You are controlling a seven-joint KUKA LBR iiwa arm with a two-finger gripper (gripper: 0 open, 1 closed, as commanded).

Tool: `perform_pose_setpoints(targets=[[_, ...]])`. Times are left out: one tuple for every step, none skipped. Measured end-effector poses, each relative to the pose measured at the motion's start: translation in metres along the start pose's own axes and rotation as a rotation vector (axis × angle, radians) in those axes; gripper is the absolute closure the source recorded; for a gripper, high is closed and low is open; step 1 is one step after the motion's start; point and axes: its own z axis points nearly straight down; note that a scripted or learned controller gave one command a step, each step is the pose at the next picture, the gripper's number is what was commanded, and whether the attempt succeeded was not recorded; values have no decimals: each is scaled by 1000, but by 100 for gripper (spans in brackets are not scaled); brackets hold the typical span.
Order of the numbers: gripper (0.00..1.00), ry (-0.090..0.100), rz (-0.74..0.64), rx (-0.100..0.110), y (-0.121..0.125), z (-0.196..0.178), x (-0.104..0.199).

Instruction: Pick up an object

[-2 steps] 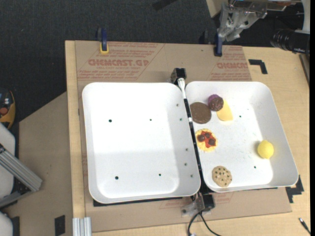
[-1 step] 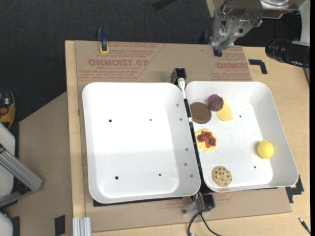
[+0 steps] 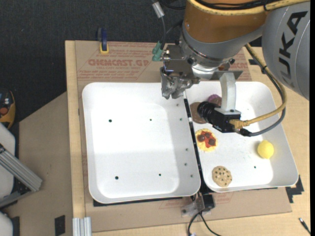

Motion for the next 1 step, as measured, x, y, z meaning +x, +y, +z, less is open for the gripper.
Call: perform_pose_setpoints(targets=[[100,1,3,-9,-44,13,13]])
